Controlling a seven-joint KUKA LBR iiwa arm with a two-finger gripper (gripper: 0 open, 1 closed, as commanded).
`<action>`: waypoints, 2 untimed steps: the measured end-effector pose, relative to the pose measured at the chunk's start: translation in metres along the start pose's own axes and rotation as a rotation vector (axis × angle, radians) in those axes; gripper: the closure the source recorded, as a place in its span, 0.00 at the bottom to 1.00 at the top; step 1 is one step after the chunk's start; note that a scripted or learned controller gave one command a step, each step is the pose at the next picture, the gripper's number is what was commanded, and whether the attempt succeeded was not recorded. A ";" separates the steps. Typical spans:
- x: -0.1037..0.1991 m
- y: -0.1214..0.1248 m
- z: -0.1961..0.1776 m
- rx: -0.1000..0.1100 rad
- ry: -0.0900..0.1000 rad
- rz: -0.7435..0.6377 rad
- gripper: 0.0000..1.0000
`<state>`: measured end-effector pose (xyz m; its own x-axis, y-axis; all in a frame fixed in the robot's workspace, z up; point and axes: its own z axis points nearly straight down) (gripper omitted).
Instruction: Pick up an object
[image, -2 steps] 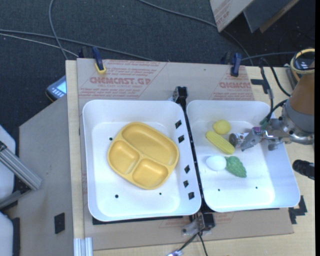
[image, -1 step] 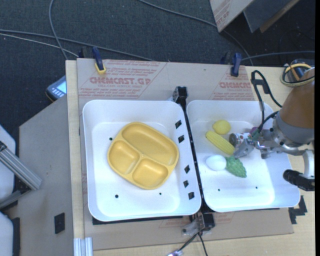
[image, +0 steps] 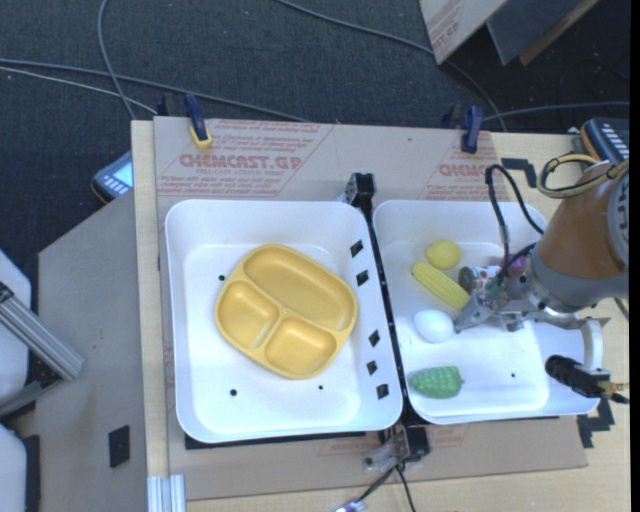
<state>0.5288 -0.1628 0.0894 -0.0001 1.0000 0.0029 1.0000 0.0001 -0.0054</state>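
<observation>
Camera view: gripper (image: 468, 316) hangs low in the right bin (image: 520, 400), its state impossible to tell, beside the white egg (image: 433, 325) and yellow corn (image: 440, 284).

pretty bright overall, light seems to come from overhead and it's fairly even. The two white bins (image: 190, 330) are nearly blown out, so their walls lose detail. Soft shadow under the yellow tray (image: 287, 310) on its lower edge, nothing harsh. Dark floor (image: 60, 120) goes murky. Whole frame is a bit soft and low-res, the printing on the board (image: 240, 160) is barely readable
</observation>
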 end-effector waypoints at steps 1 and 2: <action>0.000 0.001 -0.014 -0.006 -0.002 0.000 1.00; 0.006 -0.004 -0.062 -0.009 -0.004 -0.001 1.00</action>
<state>0.5249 -0.1568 0.1518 -0.0010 1.0000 -0.0007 1.0000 0.0010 0.0039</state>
